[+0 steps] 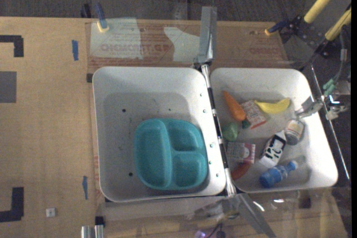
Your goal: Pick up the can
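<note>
**Entry: right bin, pick pending**

- Worktop: bears two white bins side by side. The left bin point(106, 120) carries a teal tray point(170, 153). The right bin point(326, 167) carries the clutter.
- Can point(294, 131): sits in the right bin towards its right wall, with its pale lid facing up. I judge it near upright with its long axis roughly vertical, perhaps leaning a little. The view is too coarse to say more.
- Neighbours: a black-and-white carton point(273, 150) touches or nearly touches the can at its lower left. The banana point(273, 106) lies up and to the left. The blue bottle point(277, 174) lies below, apart.
- My jaws: at the bin's right rim, just above and to the right of the can. Released or clenched: I cannot tell, since the metal there is blurred. Nothing appears to be held.
- Bearing: the can lies down and left of my jaws, close by.
- Judgement: a short drop inward should do. The carton crowds one side, so closing across the can's free sides seems safer.
</note>
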You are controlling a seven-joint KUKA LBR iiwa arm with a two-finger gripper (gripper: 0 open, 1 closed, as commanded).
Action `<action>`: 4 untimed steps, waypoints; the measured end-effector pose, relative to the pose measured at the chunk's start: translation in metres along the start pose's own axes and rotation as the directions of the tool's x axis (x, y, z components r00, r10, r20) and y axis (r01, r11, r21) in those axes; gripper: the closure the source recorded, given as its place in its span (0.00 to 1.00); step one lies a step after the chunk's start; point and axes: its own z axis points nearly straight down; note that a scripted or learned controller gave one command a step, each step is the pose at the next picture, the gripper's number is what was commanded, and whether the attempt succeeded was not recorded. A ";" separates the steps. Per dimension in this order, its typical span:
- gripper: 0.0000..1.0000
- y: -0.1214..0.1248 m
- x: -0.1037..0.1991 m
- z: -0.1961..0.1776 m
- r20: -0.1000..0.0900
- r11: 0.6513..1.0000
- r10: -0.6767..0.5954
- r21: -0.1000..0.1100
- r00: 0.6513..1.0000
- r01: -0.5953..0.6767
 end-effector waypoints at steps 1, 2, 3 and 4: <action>0.00 -0.025 -0.030 -0.038 0.003 0.999 0.037 -0.004 0.999 -0.037; 0.00 0.014 -0.022 0.081 0.001 1.000 -0.003 -0.002 1.000 0.003; 0.00 0.036 -0.036 0.173 -0.006 1.000 0.007 -0.004 1.000 -0.007; 1.00 0.035 -0.041 0.164 0.001 1.000 0.013 -0.004 1.000 -0.013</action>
